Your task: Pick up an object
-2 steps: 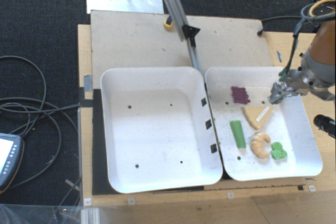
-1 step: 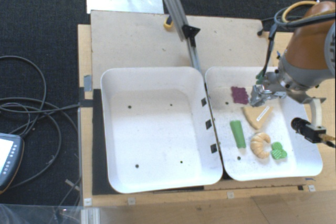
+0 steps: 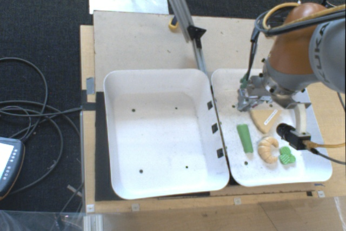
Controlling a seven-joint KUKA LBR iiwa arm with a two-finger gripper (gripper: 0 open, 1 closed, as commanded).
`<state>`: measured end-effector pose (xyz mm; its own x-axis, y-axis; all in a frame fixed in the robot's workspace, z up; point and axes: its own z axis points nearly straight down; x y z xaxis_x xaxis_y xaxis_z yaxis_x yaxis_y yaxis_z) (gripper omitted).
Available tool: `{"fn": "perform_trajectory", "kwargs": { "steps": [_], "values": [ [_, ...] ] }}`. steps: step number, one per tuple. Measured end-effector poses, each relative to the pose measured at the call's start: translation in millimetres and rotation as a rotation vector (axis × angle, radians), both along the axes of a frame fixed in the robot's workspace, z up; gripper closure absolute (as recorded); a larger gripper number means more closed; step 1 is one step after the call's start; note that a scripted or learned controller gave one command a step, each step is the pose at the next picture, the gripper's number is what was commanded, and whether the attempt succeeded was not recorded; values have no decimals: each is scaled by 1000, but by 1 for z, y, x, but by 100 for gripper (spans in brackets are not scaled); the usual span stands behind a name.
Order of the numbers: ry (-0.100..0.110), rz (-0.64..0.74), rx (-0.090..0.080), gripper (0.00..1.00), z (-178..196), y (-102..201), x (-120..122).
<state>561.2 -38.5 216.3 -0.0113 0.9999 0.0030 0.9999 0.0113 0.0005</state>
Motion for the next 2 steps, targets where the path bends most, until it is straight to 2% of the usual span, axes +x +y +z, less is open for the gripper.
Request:
{"fn": "perform_trajectory", "kwargs": {
  "steps": [1, 2],
  "values": [
    [0, 0, 0, 100, -3, 55, -1],
    [1, 0, 0, 100, -8, 109, -15]
  ]
}}
